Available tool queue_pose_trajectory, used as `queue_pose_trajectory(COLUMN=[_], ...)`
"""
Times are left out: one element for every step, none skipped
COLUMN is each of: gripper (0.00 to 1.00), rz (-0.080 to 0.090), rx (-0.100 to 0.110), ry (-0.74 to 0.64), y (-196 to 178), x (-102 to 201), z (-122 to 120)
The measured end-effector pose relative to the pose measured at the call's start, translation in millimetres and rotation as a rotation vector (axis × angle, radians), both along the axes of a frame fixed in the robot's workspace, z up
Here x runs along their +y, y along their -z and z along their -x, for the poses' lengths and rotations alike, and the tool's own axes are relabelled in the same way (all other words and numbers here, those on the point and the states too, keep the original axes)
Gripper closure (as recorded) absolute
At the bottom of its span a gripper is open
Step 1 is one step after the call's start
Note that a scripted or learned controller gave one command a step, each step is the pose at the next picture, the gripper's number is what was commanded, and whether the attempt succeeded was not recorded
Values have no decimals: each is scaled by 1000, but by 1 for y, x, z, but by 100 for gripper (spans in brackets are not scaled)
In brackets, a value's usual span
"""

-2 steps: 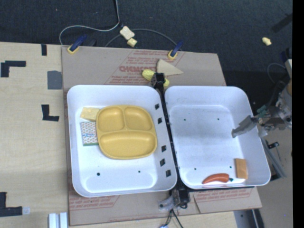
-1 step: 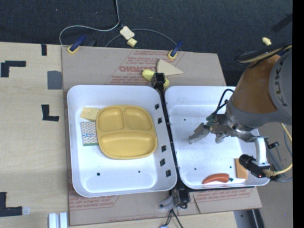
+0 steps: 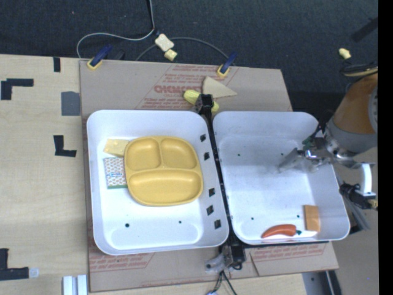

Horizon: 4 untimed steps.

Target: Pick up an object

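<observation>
My gripper [image 3: 290,161] hangs over the right side of the right bin [image 3: 270,126], reaching in from the right edge, with nothing visibly in it. A red sausage-shaped object [image 3: 279,231] lies at the bin's front wall. An orange-brown block [image 3: 311,217] rests just right of it in the front right corner. Both sit well in front of the gripper. In the left bin [image 3: 147,235] a yellow divided plate [image 3: 164,170] lies flat, with a patterned green-edged packet [image 3: 114,172] and a pale yellow piece [image 3: 115,146] at its left.
A black divider [image 3: 212,165] runs where the two bins meet. Behind the bins, on the cardboard sheet [image 3: 172,82], lie a yellow object [image 3: 192,95] and a tan wedge [image 3: 218,88]. Cables and clamps sit at the back edge.
</observation>
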<state>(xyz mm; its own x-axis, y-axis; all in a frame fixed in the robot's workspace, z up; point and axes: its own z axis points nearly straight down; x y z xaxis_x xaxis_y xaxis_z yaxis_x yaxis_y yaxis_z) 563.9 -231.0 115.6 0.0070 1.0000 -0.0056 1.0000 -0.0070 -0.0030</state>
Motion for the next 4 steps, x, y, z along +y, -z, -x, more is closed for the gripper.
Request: queue_pose_trajectory(gripper=[0,0,0,0], rz=[-3,-4,-3,-7], rx=[-4,-9,-9,-5], ry=[-12,-8,-12,-14], y=[31,28,29,30], x=[38,11,45,121], z=[-64,-62,-107,-106])
